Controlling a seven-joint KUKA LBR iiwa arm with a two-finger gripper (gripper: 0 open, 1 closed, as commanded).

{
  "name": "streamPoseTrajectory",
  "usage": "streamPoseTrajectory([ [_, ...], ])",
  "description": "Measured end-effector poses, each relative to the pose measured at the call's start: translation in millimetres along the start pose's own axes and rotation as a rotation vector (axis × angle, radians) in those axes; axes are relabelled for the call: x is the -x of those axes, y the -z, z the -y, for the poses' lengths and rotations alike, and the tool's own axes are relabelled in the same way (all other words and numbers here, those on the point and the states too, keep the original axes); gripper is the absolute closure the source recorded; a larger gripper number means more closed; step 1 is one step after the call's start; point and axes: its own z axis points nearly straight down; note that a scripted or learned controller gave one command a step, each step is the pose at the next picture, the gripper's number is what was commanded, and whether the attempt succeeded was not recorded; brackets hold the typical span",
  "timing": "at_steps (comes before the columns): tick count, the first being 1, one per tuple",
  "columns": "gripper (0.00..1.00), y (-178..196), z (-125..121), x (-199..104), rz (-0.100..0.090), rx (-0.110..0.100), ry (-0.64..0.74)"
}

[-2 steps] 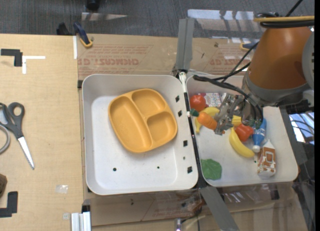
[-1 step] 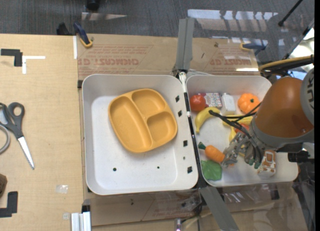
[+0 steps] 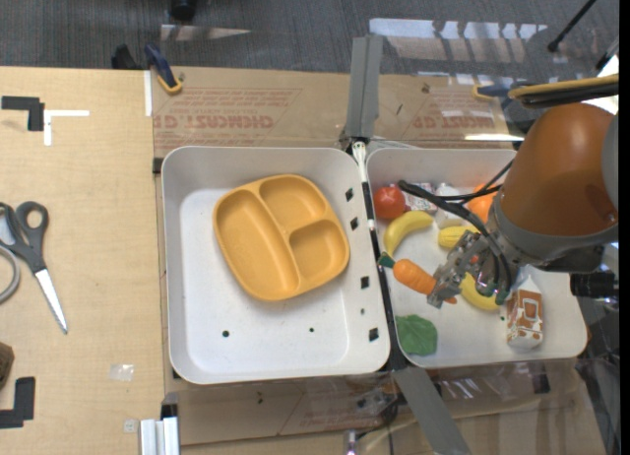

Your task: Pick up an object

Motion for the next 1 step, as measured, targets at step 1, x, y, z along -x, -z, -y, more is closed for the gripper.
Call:
streamPoseTrajectory([
  [1,1.0,79.8,-40.9,18.2,0.0,-0.002,-0.194],
])
